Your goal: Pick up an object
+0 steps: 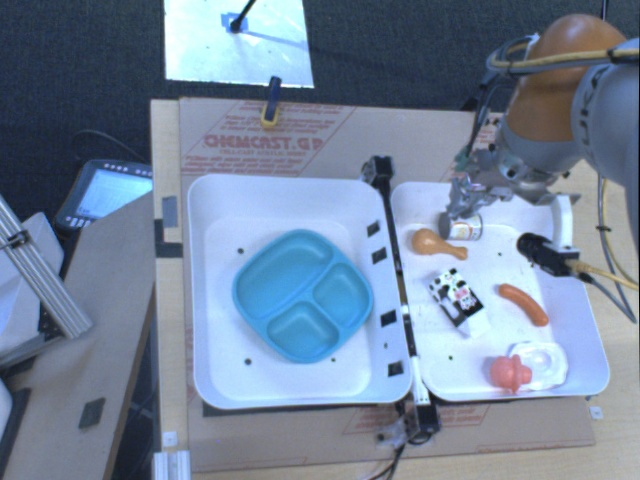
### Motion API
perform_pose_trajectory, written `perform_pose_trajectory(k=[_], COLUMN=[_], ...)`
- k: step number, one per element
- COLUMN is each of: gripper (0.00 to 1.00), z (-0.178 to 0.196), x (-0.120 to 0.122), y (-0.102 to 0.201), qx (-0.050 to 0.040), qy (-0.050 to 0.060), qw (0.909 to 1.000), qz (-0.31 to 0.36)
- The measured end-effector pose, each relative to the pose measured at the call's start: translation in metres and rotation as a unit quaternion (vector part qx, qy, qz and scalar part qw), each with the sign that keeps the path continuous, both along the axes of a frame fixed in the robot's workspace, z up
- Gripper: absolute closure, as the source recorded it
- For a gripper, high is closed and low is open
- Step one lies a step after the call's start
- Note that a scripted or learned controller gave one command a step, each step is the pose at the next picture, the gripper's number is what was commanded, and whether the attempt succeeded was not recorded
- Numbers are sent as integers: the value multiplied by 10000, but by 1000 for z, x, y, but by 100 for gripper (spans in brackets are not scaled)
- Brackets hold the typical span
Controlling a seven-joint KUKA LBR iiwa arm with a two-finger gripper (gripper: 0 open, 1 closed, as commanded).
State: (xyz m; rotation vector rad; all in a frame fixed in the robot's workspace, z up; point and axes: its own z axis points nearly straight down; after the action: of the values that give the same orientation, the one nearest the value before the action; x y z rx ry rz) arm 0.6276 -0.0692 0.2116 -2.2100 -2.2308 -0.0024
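Left, blue tray (302, 296), right, toy food (437, 241)

The place is a robotics lab: a grey industrial arm with an orange band (560, 78) and loose cables reaches over a cardboard-topped bench (270, 138) carrying two shallow white bins (210, 228), beside a handheld control pendant (100, 196) and aluminium framing (40, 273).

blue tray (300, 298), orange sausage (524, 303), white bins (215, 228)
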Motion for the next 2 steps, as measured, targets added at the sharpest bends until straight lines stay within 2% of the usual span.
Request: perform_pose_trajectory(k=[2], gripper=[100], z=[9], x=[6], y=[108], qx=[-2], qy=[-3], qw=[10000], qz=[3])
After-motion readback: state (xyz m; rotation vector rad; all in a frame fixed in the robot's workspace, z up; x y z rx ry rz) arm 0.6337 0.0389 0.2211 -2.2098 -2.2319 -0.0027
